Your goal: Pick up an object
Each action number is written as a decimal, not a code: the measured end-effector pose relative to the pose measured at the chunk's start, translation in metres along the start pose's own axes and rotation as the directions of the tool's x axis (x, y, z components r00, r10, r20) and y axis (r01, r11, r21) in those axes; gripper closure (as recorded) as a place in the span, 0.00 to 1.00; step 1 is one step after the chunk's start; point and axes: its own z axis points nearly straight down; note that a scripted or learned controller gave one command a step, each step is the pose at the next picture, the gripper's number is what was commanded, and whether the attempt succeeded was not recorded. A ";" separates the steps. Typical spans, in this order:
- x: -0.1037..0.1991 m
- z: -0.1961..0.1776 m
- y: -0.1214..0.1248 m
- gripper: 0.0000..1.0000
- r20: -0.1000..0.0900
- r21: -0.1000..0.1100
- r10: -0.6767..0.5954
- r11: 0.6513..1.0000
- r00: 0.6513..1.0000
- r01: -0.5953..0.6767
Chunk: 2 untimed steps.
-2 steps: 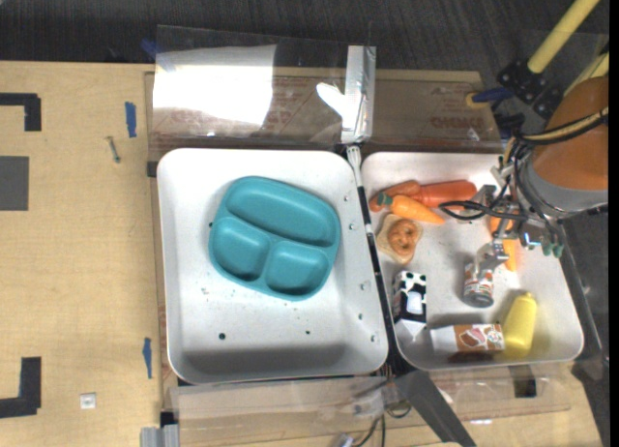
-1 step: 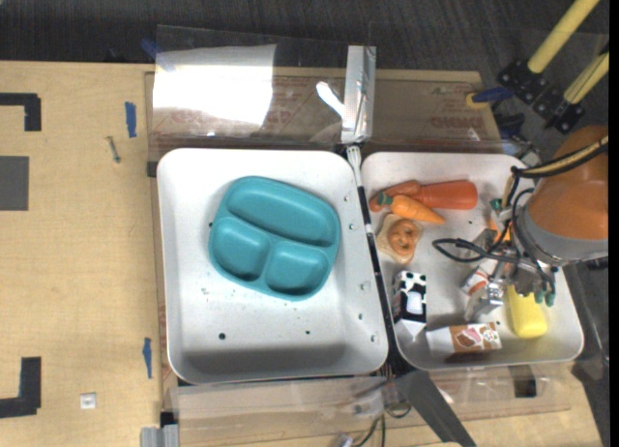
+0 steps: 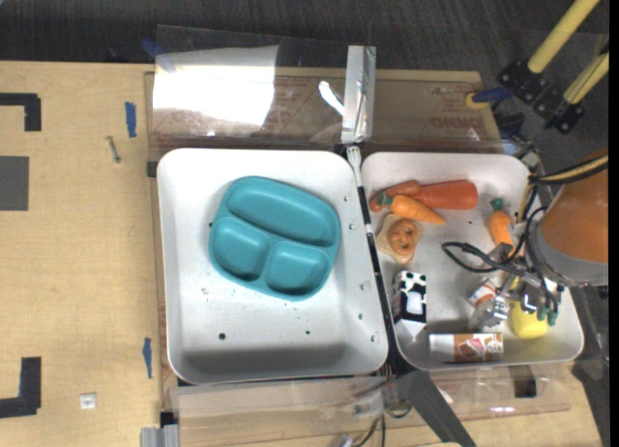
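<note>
The right bin [image 3: 440,166] holds a long orange carrot [image 3: 447,193], a shorter carrot [image 3: 414,208] and a small carrot [image 3: 500,229]. It also holds a round tan face toy [image 3: 400,236], a black-and-white item [image 3: 412,297], a white tube with a red label [image 3: 467,344] and a yellow object [image 3: 528,323]. My gripper [image 3: 497,298] is low in the bin's right half, just left of the yellow object and above the tube. The wrist and cables hide what lies under it.
A teal divided plate [image 3: 274,236] lies in the left bin [image 3: 184,271]. The arm's orange band [image 3: 580,227] hangs over the right bin's right wall. A clear plastic sheet [image 3: 251,97] stands behind the bins, and yellow poles [image 3: 571,19] rise at the top right.
</note>
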 end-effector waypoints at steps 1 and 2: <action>0.000 -0.010 0.001 1.00 -0.001 0.001 -0.003 1.000 1.000 0.003; -0.057 -0.134 0.016 1.00 -0.019 0.011 0.267 0.964 0.963 -0.267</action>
